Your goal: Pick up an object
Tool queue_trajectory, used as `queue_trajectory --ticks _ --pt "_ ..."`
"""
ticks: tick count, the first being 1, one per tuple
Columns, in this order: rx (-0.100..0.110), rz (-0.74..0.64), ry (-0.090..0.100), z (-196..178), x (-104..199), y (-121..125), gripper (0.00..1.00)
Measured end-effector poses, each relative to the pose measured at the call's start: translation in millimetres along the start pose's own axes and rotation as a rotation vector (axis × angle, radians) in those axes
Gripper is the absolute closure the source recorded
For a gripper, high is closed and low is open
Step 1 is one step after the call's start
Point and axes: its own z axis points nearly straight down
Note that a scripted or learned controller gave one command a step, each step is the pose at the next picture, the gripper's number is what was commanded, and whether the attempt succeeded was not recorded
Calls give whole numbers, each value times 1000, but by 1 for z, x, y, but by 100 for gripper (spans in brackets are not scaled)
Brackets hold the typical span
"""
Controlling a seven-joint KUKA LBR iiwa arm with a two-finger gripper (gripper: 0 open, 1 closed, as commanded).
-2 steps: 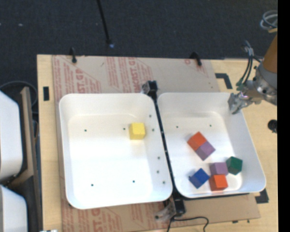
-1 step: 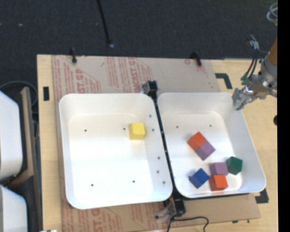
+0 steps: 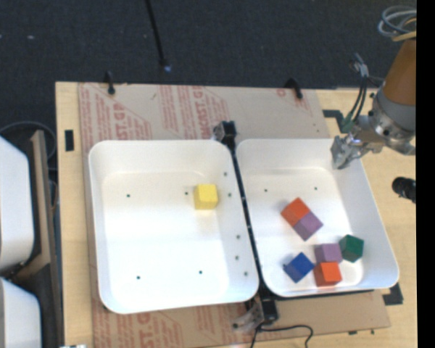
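Fixed camera above (slanted), overlooking both bins (image 3: 101,194).

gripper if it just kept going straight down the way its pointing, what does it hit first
Most likely the right bin's upper right rim or the bare floor just inside it. The gripper hangs over that corner, well apart from the orange block. Depth is hard to judge.

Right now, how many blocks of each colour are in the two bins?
Yellow: 1, in the left bin
Orange: 2
Purple: 2
Green: 1
Blue: 1
All but yellow are in the right bin.
Total: 7 blocks
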Motion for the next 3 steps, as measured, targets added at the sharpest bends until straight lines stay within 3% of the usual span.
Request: queue_trajectory --ticks 2,3 --pt "0 -1 1 -10 111 -16 100" --pt "2 -1 0 5 165 -20 100"
